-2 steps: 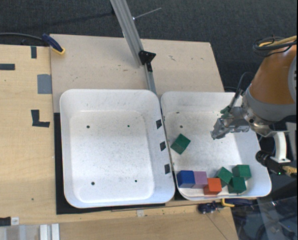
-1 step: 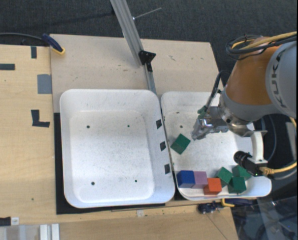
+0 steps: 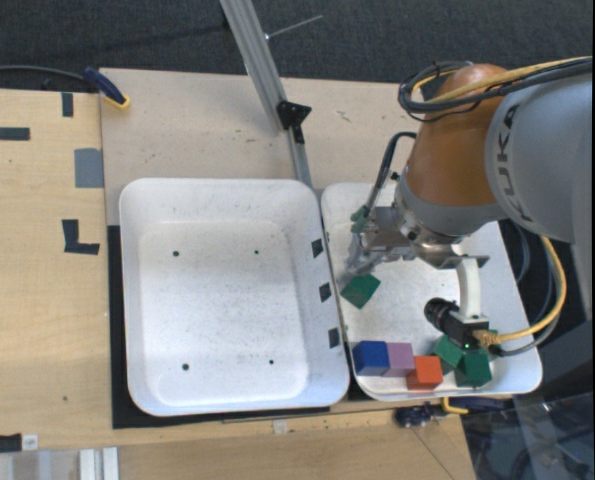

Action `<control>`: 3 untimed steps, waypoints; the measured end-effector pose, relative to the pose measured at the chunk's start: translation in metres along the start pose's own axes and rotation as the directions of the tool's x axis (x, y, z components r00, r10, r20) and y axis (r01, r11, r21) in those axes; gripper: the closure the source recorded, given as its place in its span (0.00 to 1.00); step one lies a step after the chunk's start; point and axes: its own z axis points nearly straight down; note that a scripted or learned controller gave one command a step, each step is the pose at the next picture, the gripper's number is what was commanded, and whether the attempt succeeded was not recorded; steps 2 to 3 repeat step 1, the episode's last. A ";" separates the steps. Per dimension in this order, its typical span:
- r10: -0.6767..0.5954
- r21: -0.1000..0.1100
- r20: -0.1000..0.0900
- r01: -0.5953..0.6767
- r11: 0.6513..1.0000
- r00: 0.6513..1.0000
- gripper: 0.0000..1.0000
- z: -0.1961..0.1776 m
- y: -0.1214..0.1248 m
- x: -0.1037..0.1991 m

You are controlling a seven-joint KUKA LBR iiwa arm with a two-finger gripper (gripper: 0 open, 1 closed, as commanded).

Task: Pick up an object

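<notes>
Partly hidden under the arm (image 3: 477,158), jaws' state unclear; green block (image 3: 360,290) just below.

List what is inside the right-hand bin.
The right bin holds a green block just below the hand, and along the near edge a blue cube, purple cube, orange cube and green blocks. The arm covers the bin's far part.

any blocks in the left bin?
No. The blue block, orange block and the green ones all lie in the right bin.
</notes>
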 end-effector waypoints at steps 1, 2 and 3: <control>0.001 0.003 0.001 -0.001 1.000 1.000 1.00 0.016 0.003 0.054; 0.001 0.003 0.001 -0.001 1.000 1.000 1.00 0.016 0.003 0.054; 0.001 0.003 0.001 -0.001 1.000 1.000 1.00 0.016 0.003 0.054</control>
